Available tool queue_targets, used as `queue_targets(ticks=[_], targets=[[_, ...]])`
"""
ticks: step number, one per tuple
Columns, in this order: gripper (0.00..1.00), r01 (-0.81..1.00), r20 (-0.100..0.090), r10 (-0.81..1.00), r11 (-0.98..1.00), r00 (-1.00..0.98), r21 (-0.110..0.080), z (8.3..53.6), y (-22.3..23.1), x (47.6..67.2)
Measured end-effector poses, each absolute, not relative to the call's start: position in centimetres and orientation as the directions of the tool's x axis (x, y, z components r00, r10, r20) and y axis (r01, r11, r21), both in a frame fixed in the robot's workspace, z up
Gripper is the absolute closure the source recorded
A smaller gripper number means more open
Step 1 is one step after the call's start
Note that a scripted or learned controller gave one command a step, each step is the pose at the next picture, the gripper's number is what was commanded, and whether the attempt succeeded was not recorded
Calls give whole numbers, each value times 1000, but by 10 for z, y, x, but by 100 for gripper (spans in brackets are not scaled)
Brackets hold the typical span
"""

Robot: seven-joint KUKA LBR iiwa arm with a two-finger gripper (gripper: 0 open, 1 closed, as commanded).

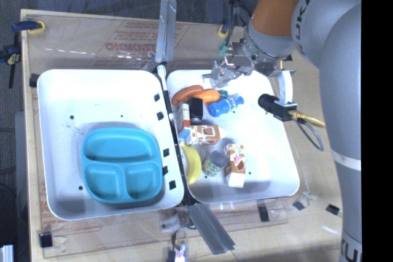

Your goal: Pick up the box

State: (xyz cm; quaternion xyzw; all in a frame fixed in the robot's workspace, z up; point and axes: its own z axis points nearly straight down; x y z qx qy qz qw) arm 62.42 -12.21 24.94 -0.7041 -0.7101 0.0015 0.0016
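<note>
We look down at a slant on two shallow white bins set side by side on a bench. The left bin (55,132) holds a blue divided tray (123,164) lying flat toward its near side. The right bin (276,156) holds a loose cluster of small items along its left half: an orange sausage-shaped toy (195,94) at the far end, a blue bottle (224,105) just beside it, a flat patterned packet (201,134) nearer the middle, a yellow banana-shaped piece (193,164) against the dividing wall, and a small round greenish item (215,164) next to it. The box (235,166), a small brown-and-white carton, stands in the near part of the right bin, just right of the round item and apart from the bin's near wall. The grey arm (331,27) with its orange band enters from the right, and its gripper (228,70) hangs over the far edge of the right bin, close to the sausage-shaped toy and well apart from the box. We cannot tell how the gripper is set; we see nothing held in it.
</note>
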Motion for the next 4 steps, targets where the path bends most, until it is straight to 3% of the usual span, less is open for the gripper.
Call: queue_targets(ticks=[1, 2, 3, 4], targets=[[0, 946, 2, 946, 323, -323, -4, 138, -115, 587], [0, 860, 0, 860, 511, -511, -1, 128, -140, 590], [100, 858, -1, 858, 514, -514, -1, 139, -140, 591], [100, 907, 0, 907, 420, -420, 0, 232, -135, 513]])
